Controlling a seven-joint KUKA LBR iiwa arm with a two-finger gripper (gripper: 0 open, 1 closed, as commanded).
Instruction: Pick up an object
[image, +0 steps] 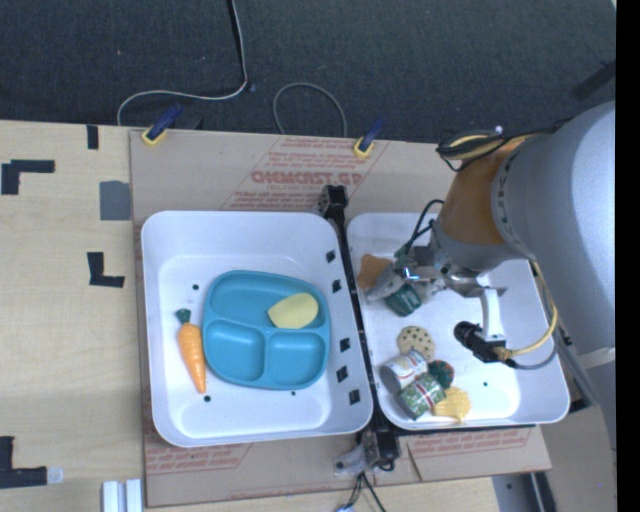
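My gripper (398, 290) hangs low over the upper left part of the right bin (520, 395), near the divider. A small dark green object (404, 298) lies right under its tip, with a tan piece (373, 268) just to its left. Whether the fingers touch either one is hidden by the wrist. Lower in the same bin lie a chocolate-chip cookie (414, 341), a green can with a white end (415, 390), a small red and dark item (440, 374) and a yellow piece (453, 404).
The left bin (165, 260) holds a blue divided plate (225, 350) with a yellow lemon-like item (293, 311) in it, and a toy carrot (191, 353) beside the plate. The grey arm with its orange band (475, 205) covers the right bin's upper right. A black cable (480, 340) loops there.
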